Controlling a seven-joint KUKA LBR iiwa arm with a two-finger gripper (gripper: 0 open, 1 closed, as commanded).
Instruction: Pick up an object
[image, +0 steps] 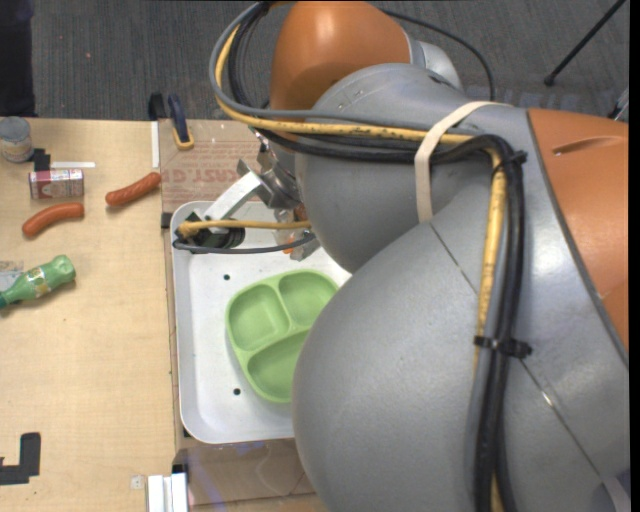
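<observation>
Green divided plate (268, 335) in white bin (200, 400), partly under arm (450, 330).
Your plate's long axis runs near-to-far; open floor lies along the bin's left wall. Hand state: cannot tell.

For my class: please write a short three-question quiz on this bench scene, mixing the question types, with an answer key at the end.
1. True or false: the green divided plate lies inside the white bin.
2. Multiple choice: where do the two sausages lie?
A. In the white bin
B. On the wooden bench top, left of the bin
C. On the green plate
3. Fill in: the green bottle lies on its ____ on the bench top.

Key
1. True. The robot arm covers its right part.
2. B.
3. Side.
</observation>
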